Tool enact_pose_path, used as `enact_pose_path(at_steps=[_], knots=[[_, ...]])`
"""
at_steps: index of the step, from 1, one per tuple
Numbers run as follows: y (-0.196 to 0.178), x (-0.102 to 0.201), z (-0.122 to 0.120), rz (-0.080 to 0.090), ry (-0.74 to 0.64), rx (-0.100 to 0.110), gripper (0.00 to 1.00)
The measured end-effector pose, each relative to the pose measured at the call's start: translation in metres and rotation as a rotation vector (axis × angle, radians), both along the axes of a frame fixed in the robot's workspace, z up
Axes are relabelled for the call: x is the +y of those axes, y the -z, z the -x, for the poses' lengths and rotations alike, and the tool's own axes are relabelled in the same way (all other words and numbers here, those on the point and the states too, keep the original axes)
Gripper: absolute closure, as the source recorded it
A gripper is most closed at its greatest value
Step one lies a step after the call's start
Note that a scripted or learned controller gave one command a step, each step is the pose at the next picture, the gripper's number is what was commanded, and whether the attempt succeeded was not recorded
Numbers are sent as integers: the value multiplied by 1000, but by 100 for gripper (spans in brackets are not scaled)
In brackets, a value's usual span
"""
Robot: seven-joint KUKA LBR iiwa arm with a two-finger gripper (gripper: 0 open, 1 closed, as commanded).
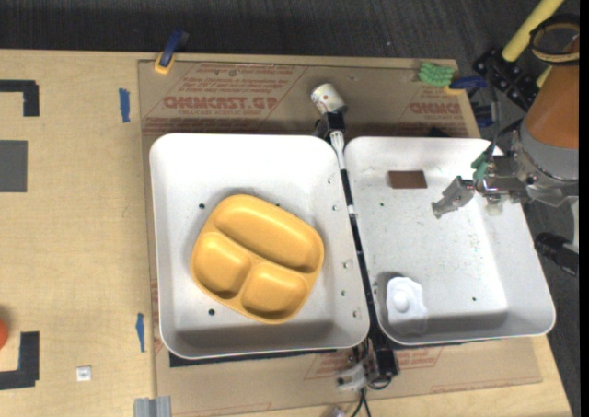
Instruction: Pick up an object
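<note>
— What's sitting in the bins?
— I'm seeing a glossy yellow compartment tray lying in the left bin, a flat brown block in the right.
— The claw?
— Hovering over the right bin, spread apart, gripping nothing.

A robotics lab: two white bins clamped onto a cardboard-covered bench marked with tape, dark carpet beyond.
</note>
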State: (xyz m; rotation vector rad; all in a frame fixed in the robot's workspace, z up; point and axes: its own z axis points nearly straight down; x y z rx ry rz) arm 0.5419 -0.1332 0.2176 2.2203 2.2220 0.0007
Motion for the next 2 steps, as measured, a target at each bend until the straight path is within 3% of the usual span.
enact_pose_path(at_steps=[1,2], knots=[[107,37,37,-1,-93,1,0],[133,-46,28,0,63,0,0]])
